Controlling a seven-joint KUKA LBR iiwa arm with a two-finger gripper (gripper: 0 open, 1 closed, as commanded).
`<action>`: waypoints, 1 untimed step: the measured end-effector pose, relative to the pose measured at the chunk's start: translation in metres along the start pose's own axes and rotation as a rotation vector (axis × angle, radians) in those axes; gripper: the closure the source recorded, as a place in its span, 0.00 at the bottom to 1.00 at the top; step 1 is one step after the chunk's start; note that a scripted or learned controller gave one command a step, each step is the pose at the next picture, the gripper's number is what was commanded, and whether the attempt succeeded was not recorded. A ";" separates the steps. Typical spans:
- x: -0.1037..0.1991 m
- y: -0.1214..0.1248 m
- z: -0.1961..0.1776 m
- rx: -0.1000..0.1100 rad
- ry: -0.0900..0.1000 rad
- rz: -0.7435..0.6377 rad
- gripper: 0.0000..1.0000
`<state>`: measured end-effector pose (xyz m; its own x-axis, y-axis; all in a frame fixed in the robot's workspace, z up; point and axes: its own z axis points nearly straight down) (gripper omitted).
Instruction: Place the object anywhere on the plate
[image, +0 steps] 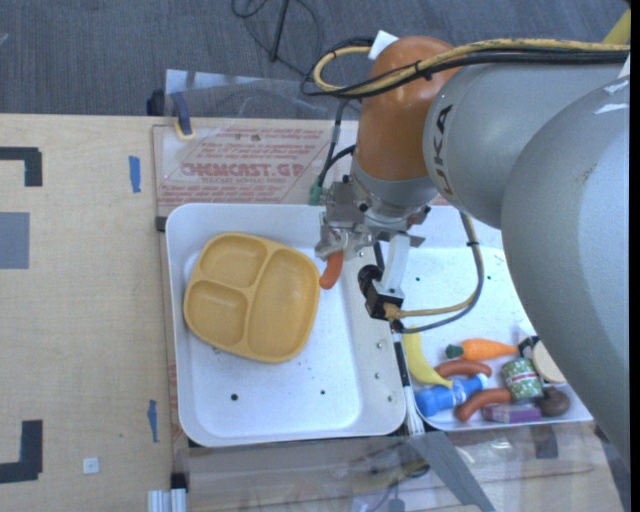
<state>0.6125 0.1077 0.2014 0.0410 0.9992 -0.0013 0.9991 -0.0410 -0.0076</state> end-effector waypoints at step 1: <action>0.057 0.008 0.002 -0.005 -0.001 -0.070 1.00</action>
<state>0.6226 0.1639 0.1993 -0.0288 0.9996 -0.0014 0.9996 0.0288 -0.0028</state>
